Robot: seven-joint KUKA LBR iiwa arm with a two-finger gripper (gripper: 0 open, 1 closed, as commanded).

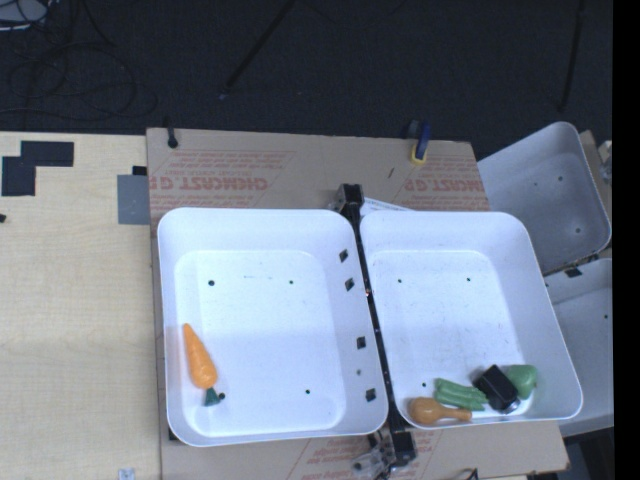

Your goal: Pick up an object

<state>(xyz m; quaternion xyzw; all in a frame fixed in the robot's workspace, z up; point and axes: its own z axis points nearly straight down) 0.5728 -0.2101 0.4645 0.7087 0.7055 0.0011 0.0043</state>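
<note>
Nothing lets me tell how the fingers are set, so no grasp can be judged begun. In the left bin (pixel 170 268) a carrot (pixel 199 357) lies by the near-left wall. In the right bin's (pixel 540 268) near corner, a green pod (pixel 459 394), a black block (pixel 496 387), a green piece (pixel 521 377) and an orange pear-shaped toy (pixel 435 411) cluster, all still to pick.

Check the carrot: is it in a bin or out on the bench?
In. The carrot lies flat on the left bin's floor, near its left wall.
</note>
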